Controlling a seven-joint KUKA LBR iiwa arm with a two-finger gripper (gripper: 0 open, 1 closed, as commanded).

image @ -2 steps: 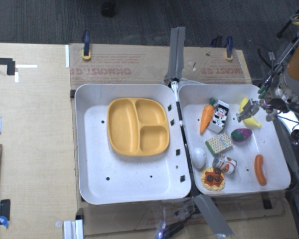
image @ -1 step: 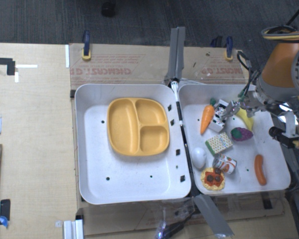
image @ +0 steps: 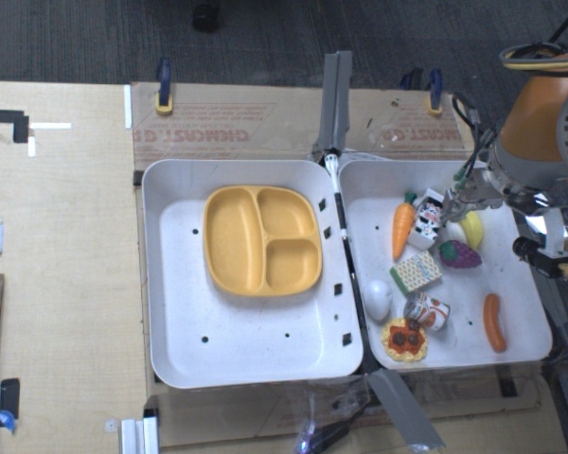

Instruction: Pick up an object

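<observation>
The grey two-finger gripper (image: 459,200) hangs low over the right white bin (image: 521,343), between the small black-and-white toy (image: 426,218) and the yellow lemon-shaped toy (image: 471,229), probably lining up a pick, though its grasp state cannot be told

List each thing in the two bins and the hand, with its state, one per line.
Yellow plate: right side up, alone in the left bin.
Carrot: lying flat, right bin.
Sausage: lying flat, apart from the rest.
White egg: resting beside the patterned box.
Pizza slice: flat, near the front wall.
Hand: low over the toys in the right bin.
</observation>
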